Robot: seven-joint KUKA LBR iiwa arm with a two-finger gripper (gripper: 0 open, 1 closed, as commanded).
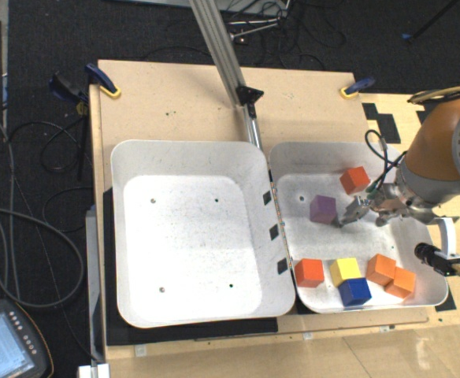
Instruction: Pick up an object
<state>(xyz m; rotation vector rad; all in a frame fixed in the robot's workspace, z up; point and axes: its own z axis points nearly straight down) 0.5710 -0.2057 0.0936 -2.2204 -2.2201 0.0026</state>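
In the right bin (293, 157) lie several blocks. A purple block (322, 209) sits near the bin's middle, and an orange block (354, 179) lies up and to its right. Along the front wall stand an orange block (309, 272), a yellow block (344, 270), a blue block (355, 291) and two more orange blocks (391, 275). My gripper (350, 215) reaches in from the right and hangs just right of the purple block, close to its lower right side. No block shows between its tips.
The left bin (127, 160) lies beside the right one on the wooden bench (175, 105). A slanted metal pole (222, 50) crosses the back of the bench. Blue and yellow clamps (100, 81) grip the bench's rear corners. Cables lie on the dark floor.
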